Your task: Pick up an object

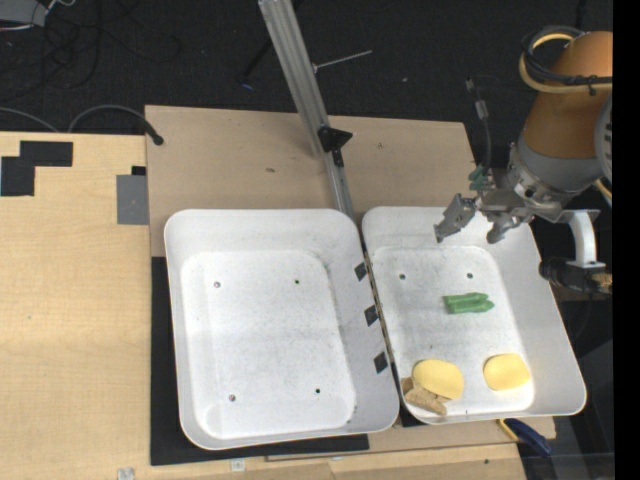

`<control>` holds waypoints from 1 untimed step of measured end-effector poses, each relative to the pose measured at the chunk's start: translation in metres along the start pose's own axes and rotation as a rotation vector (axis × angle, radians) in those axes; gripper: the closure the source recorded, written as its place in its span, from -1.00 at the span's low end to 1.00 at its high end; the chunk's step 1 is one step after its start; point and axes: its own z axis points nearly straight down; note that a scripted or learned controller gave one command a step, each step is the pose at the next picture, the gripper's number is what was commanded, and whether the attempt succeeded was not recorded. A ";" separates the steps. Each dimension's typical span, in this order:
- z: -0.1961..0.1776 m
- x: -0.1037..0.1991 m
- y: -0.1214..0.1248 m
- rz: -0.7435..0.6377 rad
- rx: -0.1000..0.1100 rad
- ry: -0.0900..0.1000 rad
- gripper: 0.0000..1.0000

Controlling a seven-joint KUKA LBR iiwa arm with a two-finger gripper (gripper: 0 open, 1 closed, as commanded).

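Green and slim, a small soft-looking bar-shaped object [467, 304] lies near the middle of the right-hand shallow white plastic bin [540, 298], and it is the nearest candidate to the pincer [478, 227], which hangs over the bin's far end with its two fingers spread apart and nothing between them. From the pincer the green bar lies toward the camera's side of the bin, almost straight down in the view and only a touch to the left, so I judge the coming move to be a short travel toward the near rim followed by a descent. The bar's long axis runs roughly across the bin, left to right in the view, so the fingers would probably close best across its narrow width. Farther on, by the near rim, sit two rounded yellow lumps, one [438, 377] toward the bin's near-left corner and the other [506, 371] to its right, well apart from the green bar; a small tan crumbly piece [427, 400] touches the left lump at the rim. The bin floor is flat and speckled white, with open room all round the green bar. The left-hand white bin [190, 268] sits alongside on the pale wooden worktop [70, 298], joined by dark clips along the shared edge.
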 end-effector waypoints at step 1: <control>0.000 0.000 0.000 0.001 0.000 0.000 -1.00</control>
